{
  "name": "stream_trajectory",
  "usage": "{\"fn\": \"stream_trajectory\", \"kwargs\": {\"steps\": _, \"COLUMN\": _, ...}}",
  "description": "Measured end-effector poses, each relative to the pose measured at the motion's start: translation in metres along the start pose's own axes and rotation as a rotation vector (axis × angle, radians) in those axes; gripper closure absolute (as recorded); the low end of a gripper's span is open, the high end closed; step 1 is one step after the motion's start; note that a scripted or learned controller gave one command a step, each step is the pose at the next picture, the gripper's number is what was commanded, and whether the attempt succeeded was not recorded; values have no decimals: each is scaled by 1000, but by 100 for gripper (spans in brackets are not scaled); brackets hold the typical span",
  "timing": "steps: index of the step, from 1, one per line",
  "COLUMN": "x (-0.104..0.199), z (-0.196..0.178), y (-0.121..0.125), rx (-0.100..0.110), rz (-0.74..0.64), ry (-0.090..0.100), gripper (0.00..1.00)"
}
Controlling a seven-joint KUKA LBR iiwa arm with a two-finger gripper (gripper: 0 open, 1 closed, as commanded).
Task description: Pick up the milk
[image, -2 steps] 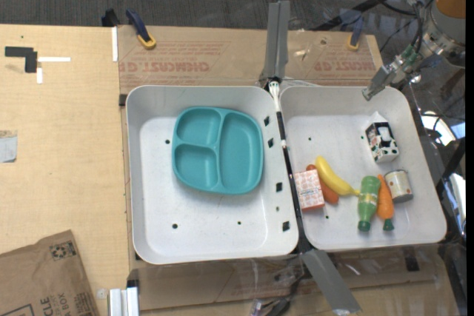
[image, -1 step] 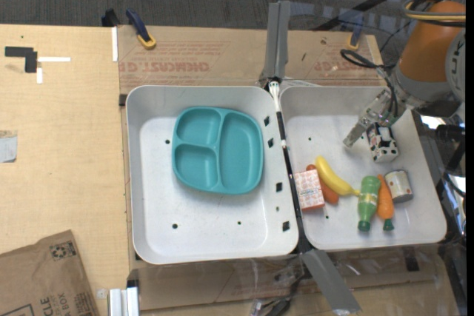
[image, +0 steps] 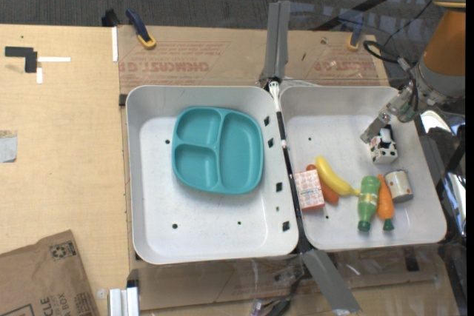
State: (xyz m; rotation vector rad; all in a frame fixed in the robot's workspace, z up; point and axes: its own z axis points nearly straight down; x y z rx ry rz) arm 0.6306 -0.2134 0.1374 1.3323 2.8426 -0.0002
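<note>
**Small cow-print milk carton sits under the gripper at the far right of the right bin**

The milk (image: 384,150) is a little white carton with black blotches, standing in the right bin (image: 348,242) towards its far right corner, well apart from the other items. The gripper (image: 376,131) hangs right at the carton's far side, close enough that touching or just beside cannot be told; nor is it clear how wide it stands or whether it has hold of anything

The carton looks like a toy: probably light, stiff-walled and boxy, with flat faces that give a squeeze good purchase. Its smooth surface may slip, and so small a thing could tip or skate on the slick white floor if nudged off centre. Taking it across two opposite flat sides, low on the body, seems the safest hold

Nearer and to the left lie a curved yellow banana (image: 332,175), a green bottle (image: 367,202), an orange carrot (image: 386,200), a dull metal can (image: 400,185) and a red box (image: 309,190). The left bin (image: 148,181) holds a glossy teal divided plate (image: 218,150)
</note>
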Motion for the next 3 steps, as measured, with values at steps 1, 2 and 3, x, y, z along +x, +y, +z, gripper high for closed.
{"fn": "stream_trajectory", "kwargs": {"steps": 1, "x": -6, "z": 28, "y": -10, "rx": -19, "rz": -104, "ry": -31, "gripper": 0}}
{"fn": "stream_trajectory", "kwargs": {"steps": 2, "x": -1, "z": 28, "y": -14, "rx": -23, "rz": -92, "ry": -32, "gripper": 0}}
{"fn": "stream_trajectory", "kwargs": {"steps": 3, "x": 3, "z": 27, "y": -18, "rx": -22, "rz": -127, "ry": -36, "gripper": 0}}
